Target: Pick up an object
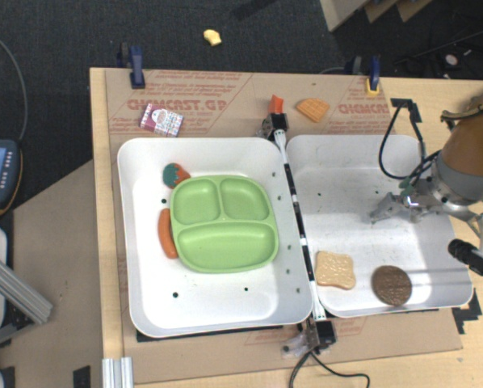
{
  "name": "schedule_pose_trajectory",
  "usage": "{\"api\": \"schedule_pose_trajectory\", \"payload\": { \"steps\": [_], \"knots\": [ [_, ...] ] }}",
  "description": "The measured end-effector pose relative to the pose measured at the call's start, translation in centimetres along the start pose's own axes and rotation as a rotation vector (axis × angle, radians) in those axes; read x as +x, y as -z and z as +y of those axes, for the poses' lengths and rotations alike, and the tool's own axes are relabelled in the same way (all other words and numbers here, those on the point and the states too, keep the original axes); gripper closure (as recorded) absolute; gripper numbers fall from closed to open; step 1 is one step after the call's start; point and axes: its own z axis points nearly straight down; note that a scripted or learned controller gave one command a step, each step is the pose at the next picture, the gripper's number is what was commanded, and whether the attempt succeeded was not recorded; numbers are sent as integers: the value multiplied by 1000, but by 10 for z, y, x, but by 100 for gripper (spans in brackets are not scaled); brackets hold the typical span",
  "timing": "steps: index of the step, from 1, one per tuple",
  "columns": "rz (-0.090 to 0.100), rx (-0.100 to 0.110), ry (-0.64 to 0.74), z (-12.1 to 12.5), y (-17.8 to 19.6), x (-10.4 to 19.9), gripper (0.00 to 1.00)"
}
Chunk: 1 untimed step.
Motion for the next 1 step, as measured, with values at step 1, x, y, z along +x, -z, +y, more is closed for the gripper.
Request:
{"api": "schedule_pose_trajectory", "payload": {
  "steps": [1],
  "knots": [
    [-2,-18,11,10,92,91,0]
  ]
}}
